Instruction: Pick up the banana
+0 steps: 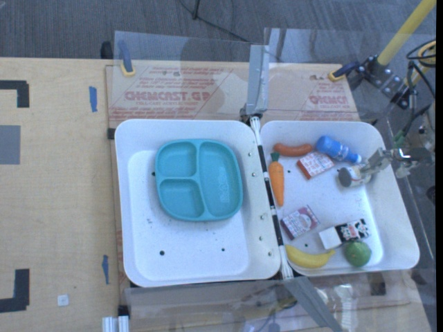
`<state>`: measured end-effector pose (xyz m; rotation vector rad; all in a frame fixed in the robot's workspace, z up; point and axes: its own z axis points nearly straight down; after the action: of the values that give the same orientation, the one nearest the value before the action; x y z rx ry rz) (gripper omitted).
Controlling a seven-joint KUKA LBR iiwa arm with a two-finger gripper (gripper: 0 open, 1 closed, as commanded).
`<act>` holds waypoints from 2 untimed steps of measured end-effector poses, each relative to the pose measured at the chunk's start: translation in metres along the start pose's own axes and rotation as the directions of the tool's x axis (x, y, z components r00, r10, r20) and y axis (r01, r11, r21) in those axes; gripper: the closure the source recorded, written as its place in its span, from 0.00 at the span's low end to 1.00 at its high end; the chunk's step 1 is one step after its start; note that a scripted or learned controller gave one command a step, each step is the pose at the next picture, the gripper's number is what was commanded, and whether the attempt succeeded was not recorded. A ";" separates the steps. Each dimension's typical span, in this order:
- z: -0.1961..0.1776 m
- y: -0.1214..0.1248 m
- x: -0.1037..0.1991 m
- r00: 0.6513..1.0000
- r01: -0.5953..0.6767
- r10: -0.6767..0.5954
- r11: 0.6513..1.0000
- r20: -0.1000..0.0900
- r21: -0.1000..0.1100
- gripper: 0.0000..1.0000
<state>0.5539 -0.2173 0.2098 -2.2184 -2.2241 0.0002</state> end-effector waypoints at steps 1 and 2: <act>-0.043 0.012 0.039 0.963 0.268 -0.268 0.963 0.004 -0.004 0.00; 0.107 0.002 0.056 0.863 0.506 -0.506 0.863 0.001 -0.002 0.00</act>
<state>0.5558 -0.1612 0.1026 -1.5588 -2.7294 -0.0016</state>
